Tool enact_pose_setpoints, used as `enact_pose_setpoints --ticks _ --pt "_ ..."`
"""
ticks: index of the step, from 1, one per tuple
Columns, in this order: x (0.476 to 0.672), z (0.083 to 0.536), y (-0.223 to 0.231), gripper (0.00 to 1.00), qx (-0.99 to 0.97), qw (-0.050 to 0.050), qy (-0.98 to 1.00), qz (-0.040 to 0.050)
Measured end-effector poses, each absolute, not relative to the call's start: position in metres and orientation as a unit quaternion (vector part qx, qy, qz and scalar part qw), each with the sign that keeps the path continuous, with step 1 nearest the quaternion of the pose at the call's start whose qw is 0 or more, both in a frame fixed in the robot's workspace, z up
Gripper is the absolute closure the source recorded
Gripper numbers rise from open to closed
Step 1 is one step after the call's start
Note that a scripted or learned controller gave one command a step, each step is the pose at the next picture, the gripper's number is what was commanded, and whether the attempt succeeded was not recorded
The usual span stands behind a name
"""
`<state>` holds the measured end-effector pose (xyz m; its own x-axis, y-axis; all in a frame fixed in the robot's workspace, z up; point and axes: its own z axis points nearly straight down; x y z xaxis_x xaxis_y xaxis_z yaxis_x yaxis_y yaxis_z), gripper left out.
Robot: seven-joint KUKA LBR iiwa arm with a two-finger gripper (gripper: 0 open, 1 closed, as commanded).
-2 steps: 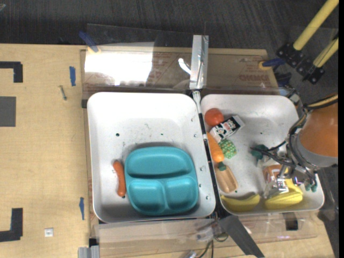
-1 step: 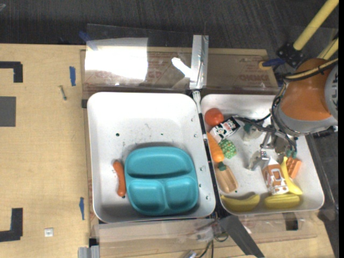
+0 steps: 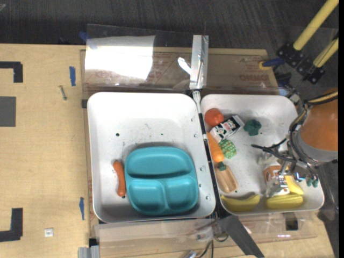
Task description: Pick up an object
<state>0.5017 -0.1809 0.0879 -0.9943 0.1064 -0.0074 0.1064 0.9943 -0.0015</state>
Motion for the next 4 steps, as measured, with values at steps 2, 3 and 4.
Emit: enact_pose_setpoints --ticks 2,3,4 --pt "0.483 0.089 -0.154 0.00 0.120 0.005 0.993 -0.0009" --pt "0.567 0.089 -0.135 0.00 0.136 0.006 0.991 0.0003" --pt "0.506 0.088 -0.168 0.00 0.135 0.003 0.991 -0.0009"
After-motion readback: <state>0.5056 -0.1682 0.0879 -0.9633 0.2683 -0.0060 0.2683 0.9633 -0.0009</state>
